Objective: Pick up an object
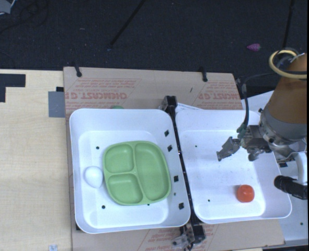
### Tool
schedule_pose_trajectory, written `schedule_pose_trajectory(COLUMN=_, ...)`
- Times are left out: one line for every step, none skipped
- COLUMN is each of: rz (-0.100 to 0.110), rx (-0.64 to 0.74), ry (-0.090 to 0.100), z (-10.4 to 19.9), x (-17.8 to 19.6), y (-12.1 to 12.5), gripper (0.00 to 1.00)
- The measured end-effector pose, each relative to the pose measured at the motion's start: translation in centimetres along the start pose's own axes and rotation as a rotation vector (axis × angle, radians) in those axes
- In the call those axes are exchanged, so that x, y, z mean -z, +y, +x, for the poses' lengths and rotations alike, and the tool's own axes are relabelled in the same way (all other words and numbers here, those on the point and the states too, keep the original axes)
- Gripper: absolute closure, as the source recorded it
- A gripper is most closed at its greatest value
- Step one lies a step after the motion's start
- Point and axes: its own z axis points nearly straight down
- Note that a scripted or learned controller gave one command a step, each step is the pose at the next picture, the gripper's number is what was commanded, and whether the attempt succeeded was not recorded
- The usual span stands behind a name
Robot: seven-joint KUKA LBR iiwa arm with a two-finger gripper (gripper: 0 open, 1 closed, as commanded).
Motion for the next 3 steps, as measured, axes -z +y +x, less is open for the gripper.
schedule_pose_trajectory(rz=-0.011, rx=0.002, ry=-0.001, z=0.0, x=0.5, y=0.2, gripper=0.00)
schedule_pose_trajectory(rz=-0.006, rx=0.002, ry=0.000, z=0.8, x=-4.2, y=0.5, gripper=0.00)
schedule_pose_trajectory(rz=-0.004, rx=0.001, ry=0.000, z=0.7, x=-10.6, y=0.4, gripper=0.00)
